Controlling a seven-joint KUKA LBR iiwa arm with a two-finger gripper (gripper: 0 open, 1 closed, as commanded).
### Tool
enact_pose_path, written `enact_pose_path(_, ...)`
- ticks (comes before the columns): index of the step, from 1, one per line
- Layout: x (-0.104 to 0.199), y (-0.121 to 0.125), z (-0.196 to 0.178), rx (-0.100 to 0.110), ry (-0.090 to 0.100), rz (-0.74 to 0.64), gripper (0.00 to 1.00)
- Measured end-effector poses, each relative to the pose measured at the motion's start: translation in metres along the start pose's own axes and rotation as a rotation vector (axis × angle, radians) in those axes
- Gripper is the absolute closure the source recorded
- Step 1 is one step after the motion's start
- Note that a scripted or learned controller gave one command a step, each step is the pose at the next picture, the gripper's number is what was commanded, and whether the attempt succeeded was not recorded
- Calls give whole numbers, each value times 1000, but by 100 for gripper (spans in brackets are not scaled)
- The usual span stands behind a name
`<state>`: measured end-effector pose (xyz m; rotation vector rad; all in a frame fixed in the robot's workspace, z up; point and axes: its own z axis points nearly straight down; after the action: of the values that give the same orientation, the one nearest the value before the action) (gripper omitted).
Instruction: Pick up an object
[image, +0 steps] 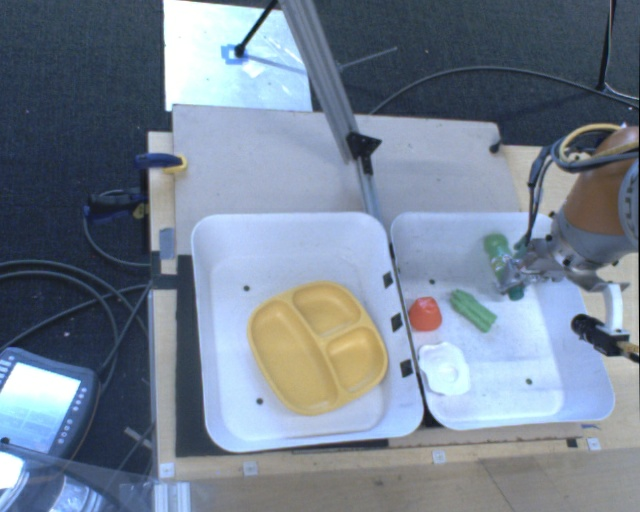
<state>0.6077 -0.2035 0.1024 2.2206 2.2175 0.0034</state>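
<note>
Where bins meet, red cup (425, 314).

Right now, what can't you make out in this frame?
- Gripper, camera view: fingers too small and dark against the green bottle to tell open from shut, or contact.
- Arm: cut off by the right edge.
- White item: blends into the right bin; shape unclear.
</note>
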Motion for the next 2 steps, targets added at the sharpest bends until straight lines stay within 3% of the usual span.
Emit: enact_pose_path(2,-4,5,-109,-2,-1,-6,100)
